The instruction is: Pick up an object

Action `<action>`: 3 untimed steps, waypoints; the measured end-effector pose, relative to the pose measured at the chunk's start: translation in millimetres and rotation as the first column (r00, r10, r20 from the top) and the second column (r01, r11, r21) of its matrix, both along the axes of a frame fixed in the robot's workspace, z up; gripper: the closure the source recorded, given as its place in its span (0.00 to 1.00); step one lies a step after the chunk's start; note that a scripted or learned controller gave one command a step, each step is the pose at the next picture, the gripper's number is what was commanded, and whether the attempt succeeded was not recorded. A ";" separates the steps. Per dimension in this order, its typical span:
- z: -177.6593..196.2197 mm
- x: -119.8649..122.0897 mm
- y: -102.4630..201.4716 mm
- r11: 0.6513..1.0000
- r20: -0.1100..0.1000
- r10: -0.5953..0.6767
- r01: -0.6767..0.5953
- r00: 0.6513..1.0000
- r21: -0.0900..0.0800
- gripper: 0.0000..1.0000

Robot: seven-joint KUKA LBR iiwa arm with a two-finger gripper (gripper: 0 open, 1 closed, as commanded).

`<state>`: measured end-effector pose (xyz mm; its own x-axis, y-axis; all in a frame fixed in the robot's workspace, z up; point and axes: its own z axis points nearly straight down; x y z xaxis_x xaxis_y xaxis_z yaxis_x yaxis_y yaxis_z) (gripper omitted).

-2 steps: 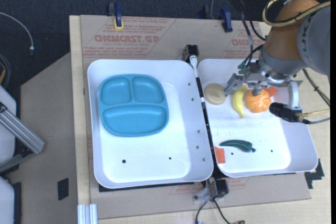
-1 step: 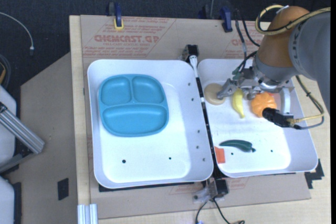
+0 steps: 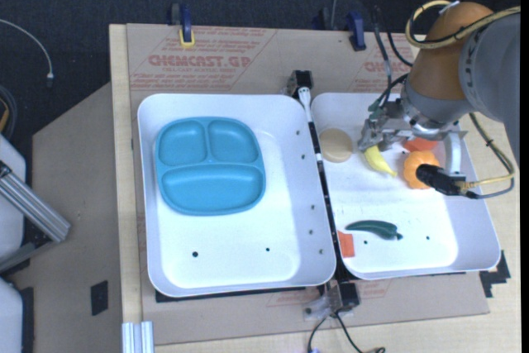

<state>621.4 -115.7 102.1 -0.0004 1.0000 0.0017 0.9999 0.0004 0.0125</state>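
In the right bin (image 3: 463, 248), a yellow banana-shaped piece (image 3: 380, 162) lies near the back, with an orange ball-like piece (image 3: 412, 170) just to its right. A tan round disc (image 3: 336, 145) sits to its left by the bin wall. A dark green chili-shaped piece (image 3: 374, 229) lies nearer the front, and a small red tag-like piece (image 3: 346, 244) is at the front left corner. My gripper (image 3: 383, 131) hangs low over the back of this bin, right above the top end of the yellow piece.
The left bin (image 3: 248, 260) holds a blue divided plate (image 3: 211, 164) in its back left half. A black cable end with a yellow lead (image 3: 450, 182) trails from the arm across the orange piece. Clamps stand at the bench's back edge.
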 end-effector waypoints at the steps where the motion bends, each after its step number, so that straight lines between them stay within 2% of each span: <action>1: 52.3 7.4 -9.1 1.000 -0.004 0.000 0.000 1.000 -0.005 1.00; 3: 170.3 14.8 -5.2 1.000 -0.003 0.001 -0.001 1.000 -0.004 1.00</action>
<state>636.2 -120.9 272.4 -0.0010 1.0000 -0.0024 1.0000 0.0010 0.0092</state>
